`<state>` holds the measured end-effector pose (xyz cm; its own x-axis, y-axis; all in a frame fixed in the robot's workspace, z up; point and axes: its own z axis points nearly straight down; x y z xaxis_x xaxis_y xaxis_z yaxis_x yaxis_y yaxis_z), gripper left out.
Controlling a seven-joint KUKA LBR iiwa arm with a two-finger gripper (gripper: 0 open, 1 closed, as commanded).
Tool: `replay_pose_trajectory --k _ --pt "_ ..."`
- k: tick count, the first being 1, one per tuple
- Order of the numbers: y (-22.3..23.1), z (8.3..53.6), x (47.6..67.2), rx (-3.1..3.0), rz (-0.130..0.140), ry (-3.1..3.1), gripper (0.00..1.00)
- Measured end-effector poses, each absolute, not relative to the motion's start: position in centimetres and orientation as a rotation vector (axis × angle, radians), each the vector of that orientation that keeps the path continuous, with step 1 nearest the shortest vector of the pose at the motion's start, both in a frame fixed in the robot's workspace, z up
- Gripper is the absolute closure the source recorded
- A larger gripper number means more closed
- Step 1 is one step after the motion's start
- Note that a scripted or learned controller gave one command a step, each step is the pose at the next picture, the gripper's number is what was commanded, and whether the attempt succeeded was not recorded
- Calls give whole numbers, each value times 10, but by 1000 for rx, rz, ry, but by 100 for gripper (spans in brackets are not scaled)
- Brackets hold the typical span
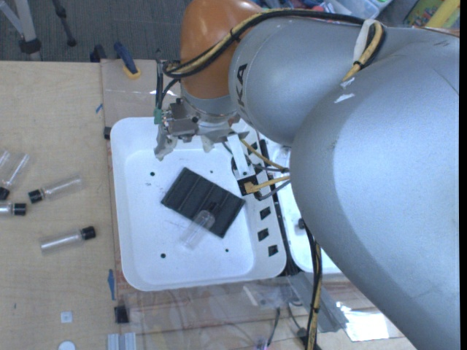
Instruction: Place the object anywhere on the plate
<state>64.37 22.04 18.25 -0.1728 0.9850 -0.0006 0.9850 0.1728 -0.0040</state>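
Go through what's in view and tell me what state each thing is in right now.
Dark ribbed rectangular plate: flat in the white left bin, turned at an angle.
Small clear plastic vial: lying on its side, overlapping the plate's lower edge.
Gripper: above the bin's far side, apart from the vial.
Clear black-capped vials: lying on the bench.

A black ribbed plate (202, 201) — clear vial (198, 228) on it — lies in a white bin (139, 261).
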Motion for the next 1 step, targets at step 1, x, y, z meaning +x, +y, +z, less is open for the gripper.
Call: replay_pose_trajectory --k 1 --pt "193 180 667 -1405 -3 -2814 0"
